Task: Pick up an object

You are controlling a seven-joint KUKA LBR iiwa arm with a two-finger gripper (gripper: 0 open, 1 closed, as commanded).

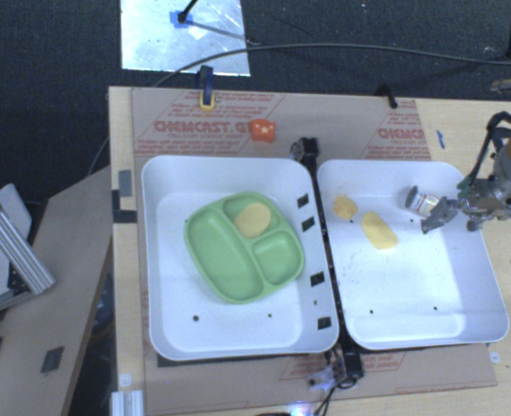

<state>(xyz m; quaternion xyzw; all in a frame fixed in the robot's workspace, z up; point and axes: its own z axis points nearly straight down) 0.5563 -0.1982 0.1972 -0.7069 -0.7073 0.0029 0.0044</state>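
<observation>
The bins (463, 319) look like smooth white plastic with a slight sheen. The green tray (229, 267) is matt plastic. The worktop (238, 124) looks like printed brown cardboard.

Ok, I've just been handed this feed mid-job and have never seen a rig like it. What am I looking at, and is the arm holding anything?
There is one picture, from a fixed camera above the bench, looking down at a slant. Two shallow white bins sit side by side. The left bin holds a green tray with compartments, and a yellow piece lies in the tray's upper compartment. The right bin holds two more yellow pieces, a small one near its upper left and a larger one beside it, plus a small silvery object further right. The grey machine coming in from the right is the robot arm; its end effector hangs over the right bin, next to the silvery object. I see nothing between its fingers, and the picture is too coarse to tell how they stand.
</observation>
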